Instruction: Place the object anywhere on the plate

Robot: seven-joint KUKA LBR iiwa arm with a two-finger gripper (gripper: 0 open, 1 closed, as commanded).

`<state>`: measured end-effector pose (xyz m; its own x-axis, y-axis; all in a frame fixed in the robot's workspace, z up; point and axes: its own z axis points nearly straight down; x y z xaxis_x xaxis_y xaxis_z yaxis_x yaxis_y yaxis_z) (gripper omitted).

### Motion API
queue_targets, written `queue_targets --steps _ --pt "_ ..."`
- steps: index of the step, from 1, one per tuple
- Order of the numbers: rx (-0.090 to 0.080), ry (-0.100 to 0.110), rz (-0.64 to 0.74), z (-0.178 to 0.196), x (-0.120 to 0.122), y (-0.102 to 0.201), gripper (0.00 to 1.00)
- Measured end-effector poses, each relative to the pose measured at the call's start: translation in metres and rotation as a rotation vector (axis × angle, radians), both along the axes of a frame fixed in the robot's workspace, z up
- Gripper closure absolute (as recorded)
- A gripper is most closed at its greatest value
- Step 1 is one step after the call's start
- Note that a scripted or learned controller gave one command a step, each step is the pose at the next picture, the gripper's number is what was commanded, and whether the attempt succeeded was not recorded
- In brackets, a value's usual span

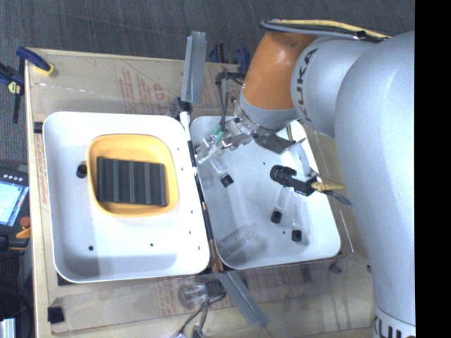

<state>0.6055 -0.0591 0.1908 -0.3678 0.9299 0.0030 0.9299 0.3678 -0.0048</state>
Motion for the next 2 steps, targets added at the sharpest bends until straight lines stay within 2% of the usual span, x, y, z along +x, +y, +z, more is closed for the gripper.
queue_targets --steps 1,2 --pt "0.0 0.001 0.082 -0.0006 -0.0017 0.0544 1.0" --pt "-0.001 0.001 0.082 -0.0006 -0.0016 0.0543 0.0"
